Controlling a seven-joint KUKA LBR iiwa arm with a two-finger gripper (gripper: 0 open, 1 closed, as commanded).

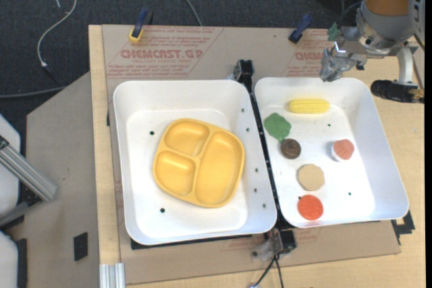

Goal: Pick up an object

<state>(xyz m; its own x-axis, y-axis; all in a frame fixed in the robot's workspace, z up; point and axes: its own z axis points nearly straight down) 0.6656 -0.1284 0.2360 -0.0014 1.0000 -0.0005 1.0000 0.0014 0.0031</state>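
Note:
The right bin (378, 138) holds several small toy foods: a yellow corn cob (308, 106) at the back, a green leaf (277, 125), a dark brown round piece (291, 148), a pink-red piece (343, 149), a tan disc (311, 177) and a red disc (310, 206). My gripper (332, 71) hangs over the back rim of this bin, above and right of the corn cob. Nothing shows between its fingers.
The left bin (135, 145) holds a yellow divided plate (200, 162). Blue clamps (140, 23) (301, 27) pin the cardboard sheet at the back. A black clip (243, 69) sits between the bins. Cables lie on the dark floor behind.

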